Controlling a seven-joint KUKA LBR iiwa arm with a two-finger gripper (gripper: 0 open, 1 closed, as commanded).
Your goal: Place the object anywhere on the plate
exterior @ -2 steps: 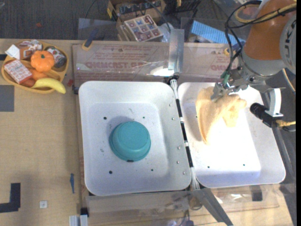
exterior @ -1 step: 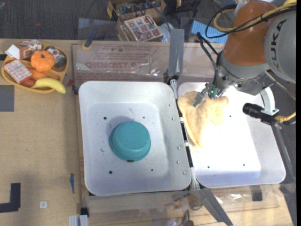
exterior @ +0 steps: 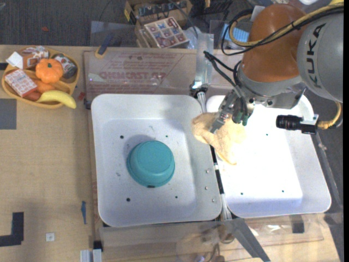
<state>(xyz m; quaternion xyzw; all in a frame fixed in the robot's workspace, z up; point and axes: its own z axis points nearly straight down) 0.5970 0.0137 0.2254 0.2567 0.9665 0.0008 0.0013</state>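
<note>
Teal plate (exterior: 151, 163) in left bin (exterior: 109, 113); gripper (exterior: 229, 116) pinching yellow cloth (exterior: 221, 137) over bins' divide.

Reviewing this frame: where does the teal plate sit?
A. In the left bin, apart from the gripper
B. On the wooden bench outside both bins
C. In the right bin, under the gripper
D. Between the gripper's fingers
A. The teal plate lies in the left bin, while the gripper is over at the bins' shared edge by a yellowish object.

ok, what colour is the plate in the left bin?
Teal, plain, no pattern: the plate in the left bin, camera view.
</note>
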